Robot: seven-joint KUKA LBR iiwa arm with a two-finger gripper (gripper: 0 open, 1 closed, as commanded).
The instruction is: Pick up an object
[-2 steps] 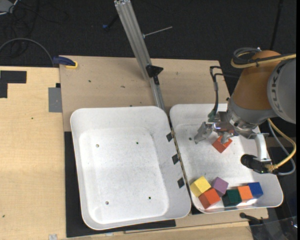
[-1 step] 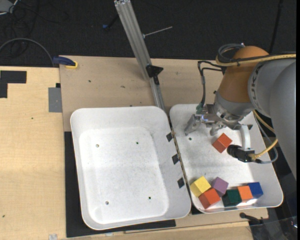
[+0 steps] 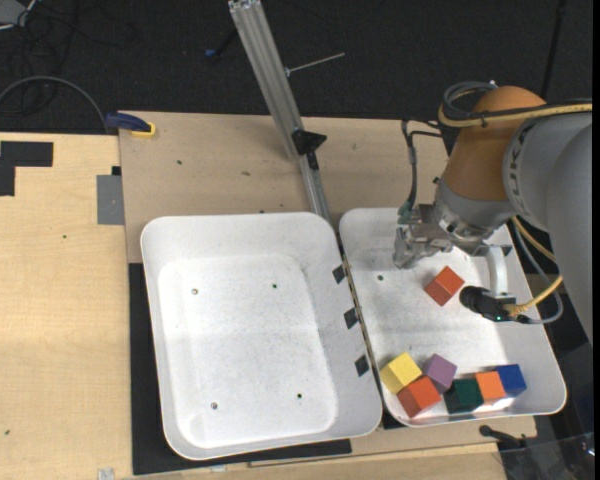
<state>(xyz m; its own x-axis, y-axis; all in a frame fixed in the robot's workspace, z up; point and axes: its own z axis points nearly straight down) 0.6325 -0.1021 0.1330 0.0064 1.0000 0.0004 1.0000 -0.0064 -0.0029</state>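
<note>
My gripper (image 3: 412,253) hangs over the back part of the right bin (image 3: 380,233), reaching in from the right under the grey arm and its orange band. An orange-red cube (image 3: 444,286) lies on the bin floor just to the front right of the gripper, apart from it. Along the bin's front edge sits a cluster of cubes: yellow (image 3: 402,370), red (image 3: 418,396), purple (image 3: 440,370), dark green (image 3: 463,395), orange (image 3: 491,384) and blue (image 3: 511,378).
The left bin (image 3: 170,268) stands beside the right one, with black clips (image 3: 346,296) along the shared edge. A slanted aluminium bar (image 3: 275,88) rises behind the bins. Cables loop off the arm at the right.
</note>
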